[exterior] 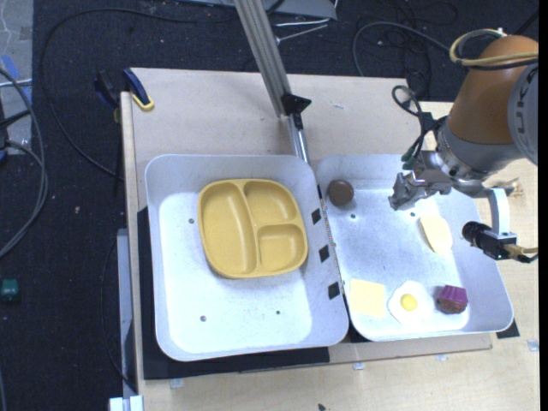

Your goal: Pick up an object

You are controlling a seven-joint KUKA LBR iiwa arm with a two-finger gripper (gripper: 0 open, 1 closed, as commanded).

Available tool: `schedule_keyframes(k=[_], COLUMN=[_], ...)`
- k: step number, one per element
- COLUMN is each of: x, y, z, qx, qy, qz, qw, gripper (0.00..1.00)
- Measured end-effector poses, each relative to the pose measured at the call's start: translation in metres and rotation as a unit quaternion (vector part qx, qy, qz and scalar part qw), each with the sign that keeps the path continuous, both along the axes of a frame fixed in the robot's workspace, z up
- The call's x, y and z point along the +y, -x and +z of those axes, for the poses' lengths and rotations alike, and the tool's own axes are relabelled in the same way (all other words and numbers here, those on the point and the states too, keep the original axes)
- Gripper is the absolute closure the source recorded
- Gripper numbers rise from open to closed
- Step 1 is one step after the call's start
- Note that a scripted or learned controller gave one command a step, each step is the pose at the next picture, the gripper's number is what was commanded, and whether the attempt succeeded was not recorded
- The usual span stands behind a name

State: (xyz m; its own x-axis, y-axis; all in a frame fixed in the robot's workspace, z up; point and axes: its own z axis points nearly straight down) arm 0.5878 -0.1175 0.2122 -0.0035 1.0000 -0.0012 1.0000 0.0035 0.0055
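gripper over right bin, finger state cannot tell, nothing seen held | pale yellow wedge just below-right of it | one brown ball left | one yellow square, one fried egg, one purple lump farther below | one yellow divided plate far left in left bin

Bench: light wood top, carrying two shallow white bins side by side. Left bin sits roughly mid-bench; right bin butts against its right edge. Blue-and-yellow clamp sits at the bench's far left corner, well apart from the left bin.
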Motion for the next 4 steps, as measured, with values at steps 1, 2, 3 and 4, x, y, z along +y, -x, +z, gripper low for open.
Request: schedule_keyframes(k=[1, 2, 3, 4], x=[-0.001, 0.050, 0.092, 0.145], y=[0.005, 0.015, 0.031, 0.042], z=[0.045, 0.049, 0.045, 0.025], qx=[0.000, 0.003, 0.004, 0.004], qy=[0.0002, -0.0014, -0.0012, -0.0010], qz=[0.000, 0.002, 0.002, 0.002], qw=[1.0000, 1.0000, 1.0000, 1.0000], gripper=[1.00, 1.00, 1.00, 1.00])
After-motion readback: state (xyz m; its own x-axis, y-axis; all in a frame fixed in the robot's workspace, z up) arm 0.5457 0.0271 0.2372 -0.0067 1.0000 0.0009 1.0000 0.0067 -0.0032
